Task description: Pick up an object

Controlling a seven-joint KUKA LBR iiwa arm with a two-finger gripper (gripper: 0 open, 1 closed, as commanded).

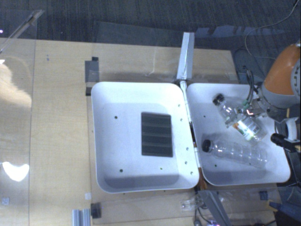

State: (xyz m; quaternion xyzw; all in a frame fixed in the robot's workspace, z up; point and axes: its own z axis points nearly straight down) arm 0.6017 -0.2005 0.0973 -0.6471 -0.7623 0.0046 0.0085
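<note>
Pale wood bench [47,149], dark carpet [117,4], two white bins [100,126], gripper [250,109] state unclear

Around the dark ribbed block [156,134] the bin floor [117,142] is lying free; to its right, upper bottle [231,114] and lower bottle [237,152] are blocking.

This seems to be a robotics lab: a pale wooden surface [56,149] carries a left bin [117,149] and a right bin [207,102] beside a black bracket [92,72], a grey-orange robot arm [282,76] reaches in, and dark carpet [117,4] lies behind.
</note>
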